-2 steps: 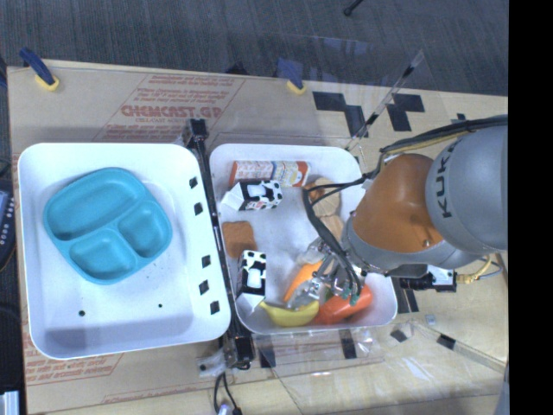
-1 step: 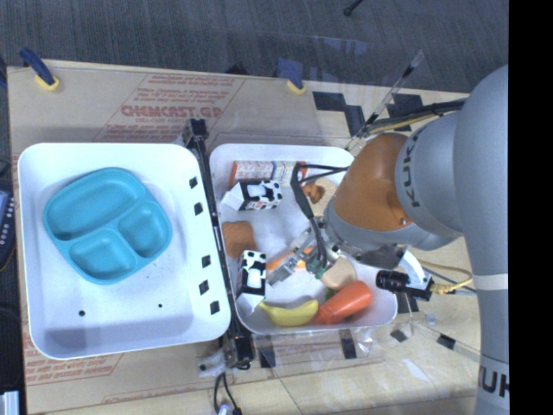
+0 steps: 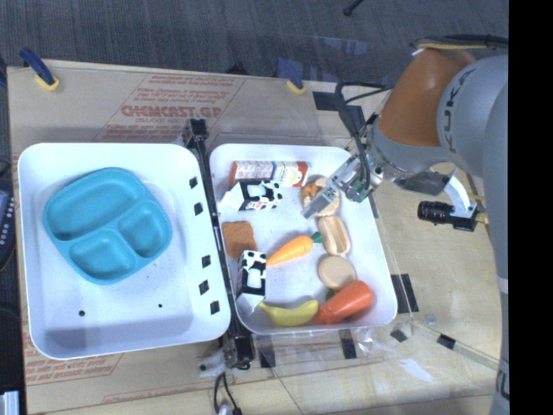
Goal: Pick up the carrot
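Cardboard-covered bench [image 3: 138, 102], dark carpet [image 3: 173, 15], carrot [image 3: 290, 250] in right bin [image 3: 384, 271]

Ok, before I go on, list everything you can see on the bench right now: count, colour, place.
Bins: 2, white, side by side on the bench.
Divided plate: 1, blue, in the left bin.
Carrot: 1, orange, middle of the right bin.
Banana: 1, yellow, right bin's near edge.
Red-orange vegetable: 1, right bin's near right corner.
Hot dog bun: 1, tan, right of the carrot.
Round bread: 1, beige, below the bun.
Brown slice: 1, right bin's left side.
Black-and-white cartons: 2, one far, one near left.
Red-white packet: 1, far edge.
Arm: 1, grey and orange, from the right.
Claw: 1, above the bun.
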Tool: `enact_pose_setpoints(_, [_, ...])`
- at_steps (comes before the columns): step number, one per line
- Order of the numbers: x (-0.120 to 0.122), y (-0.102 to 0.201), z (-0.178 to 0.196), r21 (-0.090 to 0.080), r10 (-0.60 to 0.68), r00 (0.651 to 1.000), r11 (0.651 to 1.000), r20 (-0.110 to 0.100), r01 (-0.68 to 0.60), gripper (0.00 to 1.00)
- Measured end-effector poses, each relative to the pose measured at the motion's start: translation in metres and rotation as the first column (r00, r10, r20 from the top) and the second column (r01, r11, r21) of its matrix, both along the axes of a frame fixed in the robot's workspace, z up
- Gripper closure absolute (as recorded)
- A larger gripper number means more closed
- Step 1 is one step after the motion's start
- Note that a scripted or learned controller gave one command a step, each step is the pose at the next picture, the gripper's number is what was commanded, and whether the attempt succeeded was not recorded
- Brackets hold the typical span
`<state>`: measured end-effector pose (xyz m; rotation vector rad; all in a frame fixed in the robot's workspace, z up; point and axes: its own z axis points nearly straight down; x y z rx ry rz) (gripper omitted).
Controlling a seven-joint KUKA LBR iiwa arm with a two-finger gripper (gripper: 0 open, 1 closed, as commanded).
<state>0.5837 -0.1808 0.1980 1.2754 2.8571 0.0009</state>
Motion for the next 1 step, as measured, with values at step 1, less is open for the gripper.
enact_pose_setpoints(1, [-0.0366, 0.0215, -0.1066, 0.005, -0.082, 0.997, 0.997, -0.012, 0.083, 0.00])
